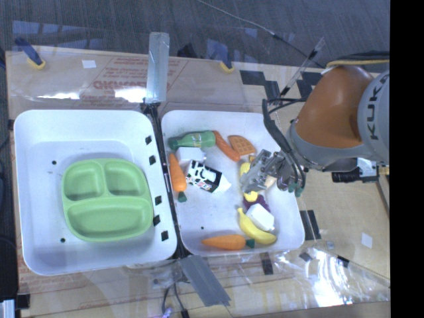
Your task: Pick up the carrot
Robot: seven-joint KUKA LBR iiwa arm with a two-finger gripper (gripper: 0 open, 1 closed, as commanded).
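While the gripper (260, 172) hangs low over the right side of the right bin (218, 227), we cannot tell how it is set, and we see nothing in its grasp. It sits just above a small yellow and purple item (250, 192) and close to the banana (250, 228). We count three carrot-like pieces. One carrot (226, 242) lies along the near wall, long axis roughly left-right, green end toward the banana. A second (177, 176) lies near-upright against the left wall. A third (226, 148) slants beside a waffle piece (242, 144). The left bin (33, 144) holds one green divided plate (106, 199). We also see one green bottle (193, 140) and one black-and-white carton (204, 176).
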